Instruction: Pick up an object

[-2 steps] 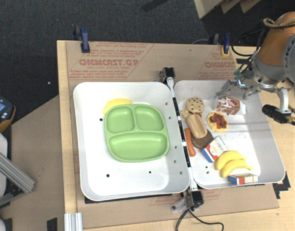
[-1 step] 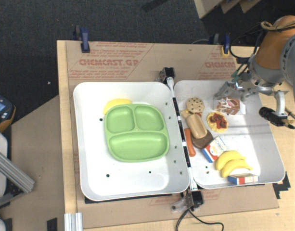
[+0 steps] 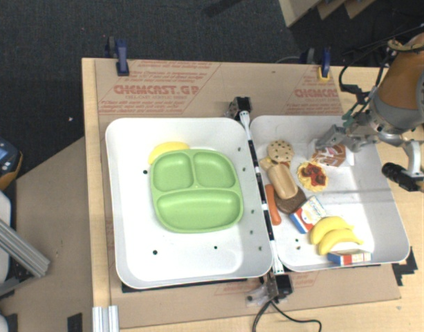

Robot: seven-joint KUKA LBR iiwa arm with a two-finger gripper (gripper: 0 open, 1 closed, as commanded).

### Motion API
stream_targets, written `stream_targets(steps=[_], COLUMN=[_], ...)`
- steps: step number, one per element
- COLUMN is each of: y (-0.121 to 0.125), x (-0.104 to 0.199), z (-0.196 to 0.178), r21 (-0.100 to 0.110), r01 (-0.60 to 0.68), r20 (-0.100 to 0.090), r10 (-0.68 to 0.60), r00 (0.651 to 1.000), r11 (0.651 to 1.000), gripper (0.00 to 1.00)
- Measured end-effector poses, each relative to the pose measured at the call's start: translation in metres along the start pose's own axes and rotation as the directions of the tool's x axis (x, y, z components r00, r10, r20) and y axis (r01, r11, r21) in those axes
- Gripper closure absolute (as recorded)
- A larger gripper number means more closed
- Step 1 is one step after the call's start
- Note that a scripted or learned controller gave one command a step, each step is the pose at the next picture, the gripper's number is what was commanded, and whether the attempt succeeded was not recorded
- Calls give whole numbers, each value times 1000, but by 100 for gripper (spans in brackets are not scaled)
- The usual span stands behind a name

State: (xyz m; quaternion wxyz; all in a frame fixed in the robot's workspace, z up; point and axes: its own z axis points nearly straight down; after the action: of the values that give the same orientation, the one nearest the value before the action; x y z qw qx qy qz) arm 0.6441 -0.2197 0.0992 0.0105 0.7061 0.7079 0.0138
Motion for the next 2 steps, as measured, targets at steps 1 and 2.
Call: stream_targets(steps=[1,2], y=[30,24], x=[31,34], z=[2,3], r21=[13,27], r01=[1,1], r20=[14,6], r10=[-2,-1], r00=[1000,1000], r11=[1000,1000], gripper=[0,100])
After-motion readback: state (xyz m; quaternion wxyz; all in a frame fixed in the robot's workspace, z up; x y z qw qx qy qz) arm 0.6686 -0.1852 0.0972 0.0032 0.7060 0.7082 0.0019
